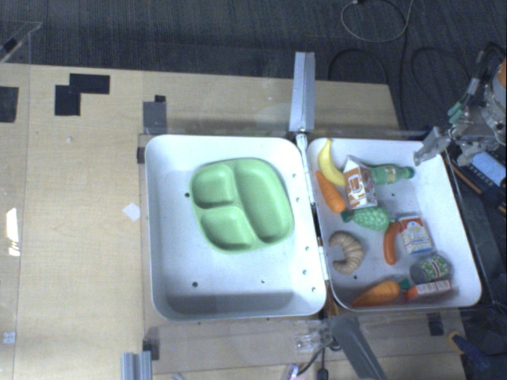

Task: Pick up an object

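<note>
The right bin [463, 236] holds several toy foods: a yellow banana [327, 162], an orange carrot [330, 192], a juice carton [359, 184], a green bottle [392, 173], a green bumpy vegetable [367, 217], a croissant [347, 250], a small white carton [413, 236], a round can [430, 269] and a second carrot [376, 293]. My gripper [432, 145] hangs over the bin's far right corner, just right of the green bottle and above the objects. Nothing shows in its grasp.
A green three-compartment plate [242, 203] lies in the left bin [170, 275]. A metal post [303, 93] stands behind the divide between the bins. Cables [380, 22] lie on the dark floor at the back right.
</note>
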Tool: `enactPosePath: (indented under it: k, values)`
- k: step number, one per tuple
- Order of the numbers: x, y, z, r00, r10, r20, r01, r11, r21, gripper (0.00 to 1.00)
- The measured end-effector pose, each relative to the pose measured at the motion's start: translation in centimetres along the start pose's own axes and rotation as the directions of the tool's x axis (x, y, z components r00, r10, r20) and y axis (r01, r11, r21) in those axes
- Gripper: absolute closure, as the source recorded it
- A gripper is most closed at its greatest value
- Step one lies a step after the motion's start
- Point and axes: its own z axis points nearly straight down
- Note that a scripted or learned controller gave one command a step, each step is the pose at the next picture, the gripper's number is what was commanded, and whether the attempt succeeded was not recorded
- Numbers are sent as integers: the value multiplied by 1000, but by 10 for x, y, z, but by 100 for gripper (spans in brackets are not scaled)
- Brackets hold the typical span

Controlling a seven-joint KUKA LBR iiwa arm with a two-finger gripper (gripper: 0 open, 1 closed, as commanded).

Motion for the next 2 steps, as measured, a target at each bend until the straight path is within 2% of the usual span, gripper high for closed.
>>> enactPosePath:
  k: [1, 2]
  values:
    - [29, 3, 149, 998, -66, 0, 66, 998, -4, 0]
    - [24, 73, 188, 995, -99, 3, 99, 995, -10, 0]
